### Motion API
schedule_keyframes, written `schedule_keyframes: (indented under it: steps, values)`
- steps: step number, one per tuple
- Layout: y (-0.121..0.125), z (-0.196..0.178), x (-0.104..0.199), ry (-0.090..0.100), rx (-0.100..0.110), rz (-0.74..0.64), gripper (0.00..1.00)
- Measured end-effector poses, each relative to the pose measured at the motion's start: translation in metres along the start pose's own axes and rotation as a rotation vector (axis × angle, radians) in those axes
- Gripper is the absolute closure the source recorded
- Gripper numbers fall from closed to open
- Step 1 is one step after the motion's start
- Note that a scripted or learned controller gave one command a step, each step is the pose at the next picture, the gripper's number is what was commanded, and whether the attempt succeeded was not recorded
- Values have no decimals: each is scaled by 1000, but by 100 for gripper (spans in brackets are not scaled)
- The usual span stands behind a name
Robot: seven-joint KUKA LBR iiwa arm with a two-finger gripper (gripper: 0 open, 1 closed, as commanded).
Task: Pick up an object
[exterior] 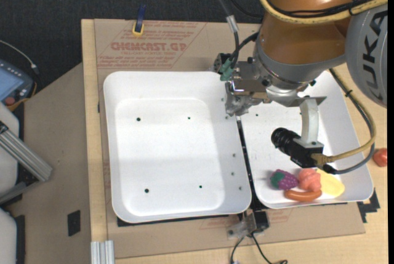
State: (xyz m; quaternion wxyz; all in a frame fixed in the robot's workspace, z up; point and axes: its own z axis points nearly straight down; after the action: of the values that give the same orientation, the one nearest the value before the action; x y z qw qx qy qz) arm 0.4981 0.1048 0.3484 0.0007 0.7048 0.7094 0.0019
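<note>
Two shallow white plastic bins, the left bin (114,133) and the right bin (345,133), sit side by side on a brown cardboard sheet (151,41). Four small toys lie bunched in the right bin's front corner: a purple bunch of toy grapes (284,180), a pink lumpy toy (309,178), a flat yellow piece (333,186) and a long orange-red toy (303,194). The grey arm with the orange band (308,4) hangs over the right bin. The gripper (237,103) is by the wall between the bins, apart from the toys. How wide it is open, or whether it holds anything, cannot be told.

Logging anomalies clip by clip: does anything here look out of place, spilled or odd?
The toys are all bunched in the right bin's near corner. A small orange thing sits beyond that bin's right rim, apparently outside it.
</note>
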Motion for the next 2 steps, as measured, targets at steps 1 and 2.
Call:
schedule_keyframes:
  steps: [1, 2]
  values:
    - [7, 118, 7, -4, 17, 7, 100]
    - [6, 100, -20, -2, 2, 9, 100]
